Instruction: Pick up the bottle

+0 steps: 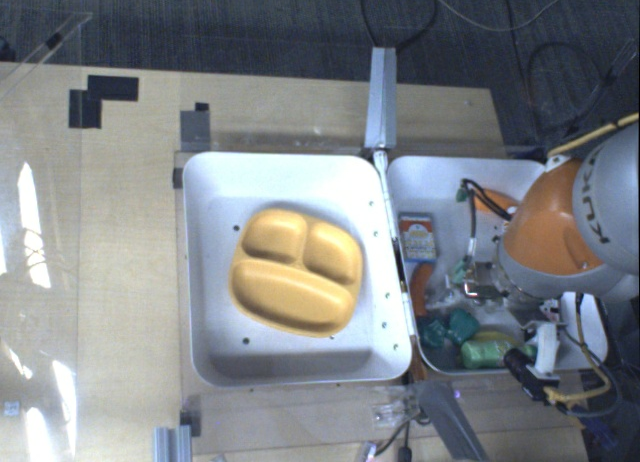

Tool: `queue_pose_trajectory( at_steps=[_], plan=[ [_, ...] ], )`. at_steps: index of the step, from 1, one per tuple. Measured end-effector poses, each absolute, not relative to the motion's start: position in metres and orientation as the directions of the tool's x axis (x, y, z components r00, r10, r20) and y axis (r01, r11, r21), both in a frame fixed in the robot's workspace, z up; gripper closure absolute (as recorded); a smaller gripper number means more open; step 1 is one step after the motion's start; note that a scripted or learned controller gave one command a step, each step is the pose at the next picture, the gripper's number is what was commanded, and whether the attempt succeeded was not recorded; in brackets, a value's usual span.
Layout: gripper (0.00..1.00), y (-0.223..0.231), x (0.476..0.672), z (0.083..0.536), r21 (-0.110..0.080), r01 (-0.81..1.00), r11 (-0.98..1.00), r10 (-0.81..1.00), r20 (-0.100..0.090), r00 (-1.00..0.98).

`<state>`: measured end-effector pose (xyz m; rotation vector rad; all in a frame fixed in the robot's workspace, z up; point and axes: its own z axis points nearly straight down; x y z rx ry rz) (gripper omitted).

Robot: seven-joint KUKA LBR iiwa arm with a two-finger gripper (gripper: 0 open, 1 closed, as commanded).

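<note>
In the right bin point(440, 178), a small green bottle-like item point(484, 351) lies on its side near the front wall, with a pale yellow-green piece point(492, 334) just behind it. I cannot tell for sure which item is the bottle. My gripper point(468, 284) hangs low over the middle of this bin, just behind the green item and the teal pieces. The arm's orange band point(550, 225) and grey wrist point(535, 280) hide the bin's right half.
Two teal items point(447, 329) lie left of the green one. A red-orange item point(421, 284) and a small printed box point(417, 235) sit along the bin's left wall. The left bin point(210, 250) holds a yellow three-part tray point(296, 270). Cables point(545, 390) trail at the front right.
</note>
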<state>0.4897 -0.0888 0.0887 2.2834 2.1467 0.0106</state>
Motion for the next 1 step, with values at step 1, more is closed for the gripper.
queue_pose_trajectory(
  at_steps=[1],
  plan=[
    [0.0, -0.0785, 0.4883, 0.1852, 0.005, 0.999, -0.034, 0.999, 0.0, 0.034]
  ],
)
